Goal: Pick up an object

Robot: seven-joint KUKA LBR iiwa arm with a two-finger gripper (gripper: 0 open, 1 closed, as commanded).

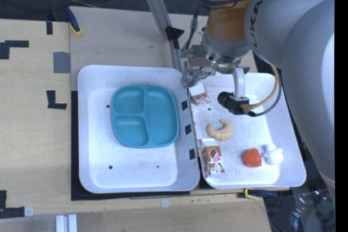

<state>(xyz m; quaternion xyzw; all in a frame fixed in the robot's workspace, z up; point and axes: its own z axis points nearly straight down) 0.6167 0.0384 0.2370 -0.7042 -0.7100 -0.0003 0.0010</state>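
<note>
1. small carton (199, 96) lies at right bin's (283, 171) far-left corner, touching the gripper (190, 79), just toward the camera from it.
2. cannot tell the gripper's state.
3. croissant (220, 130), second carton (212, 160), tomato (252, 157) lie nearer the camera.
4. teal divided plate (145, 116) in left bin (92, 171).

Arm: grey, enters from the right, bends down at a steep angle.
Wrist: orange band on top, cables around it.
End effector (187, 80): low, pointing down-left; finger state unclear.
</note>
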